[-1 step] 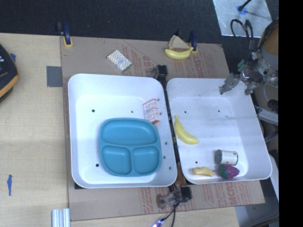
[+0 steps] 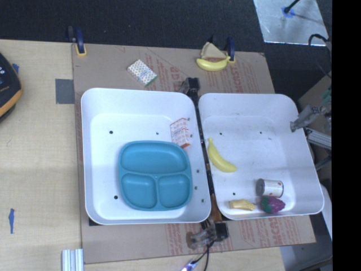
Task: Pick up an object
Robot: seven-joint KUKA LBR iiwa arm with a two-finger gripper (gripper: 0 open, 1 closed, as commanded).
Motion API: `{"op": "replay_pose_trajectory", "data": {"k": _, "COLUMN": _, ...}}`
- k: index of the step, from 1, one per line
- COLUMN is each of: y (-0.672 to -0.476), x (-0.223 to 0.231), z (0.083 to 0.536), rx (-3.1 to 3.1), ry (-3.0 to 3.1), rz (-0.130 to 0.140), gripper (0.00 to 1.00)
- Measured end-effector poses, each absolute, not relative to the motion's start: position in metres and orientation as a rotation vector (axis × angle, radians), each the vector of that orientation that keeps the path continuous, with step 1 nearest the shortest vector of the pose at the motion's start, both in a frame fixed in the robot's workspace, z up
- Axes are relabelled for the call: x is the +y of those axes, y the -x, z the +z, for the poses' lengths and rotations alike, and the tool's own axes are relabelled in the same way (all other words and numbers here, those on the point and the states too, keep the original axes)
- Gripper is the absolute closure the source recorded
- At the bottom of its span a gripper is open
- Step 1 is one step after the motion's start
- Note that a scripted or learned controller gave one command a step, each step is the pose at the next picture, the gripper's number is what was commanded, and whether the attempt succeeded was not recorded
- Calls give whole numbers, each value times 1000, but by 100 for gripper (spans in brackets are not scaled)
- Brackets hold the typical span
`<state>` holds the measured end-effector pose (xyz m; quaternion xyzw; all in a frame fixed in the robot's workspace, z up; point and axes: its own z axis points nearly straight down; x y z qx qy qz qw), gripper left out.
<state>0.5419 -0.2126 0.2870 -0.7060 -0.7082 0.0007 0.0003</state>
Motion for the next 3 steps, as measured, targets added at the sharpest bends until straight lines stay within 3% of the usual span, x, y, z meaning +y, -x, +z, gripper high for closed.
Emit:
{"op": "replay_pose_trajectory", "data": {"k": 1, "y": -621, "x": -153, "z": 190, "rx": -2225, "ry": 2212, "rz": 5, "gripper": 0}}
{"op": "replay_pose_trajectory", "data": {"k": 2, "y": -538, "x": -145, "z": 201, "rx": -2225, "ry": 2215, "rz": 5, "gripper": 0}}
{"op": "replay_pose_trajectory", "data": {"k": 3, "y": -483, "x": -148, "z": 149, "rx": -2224, "ry": 2214, "rz": 5, "gripper": 0}}
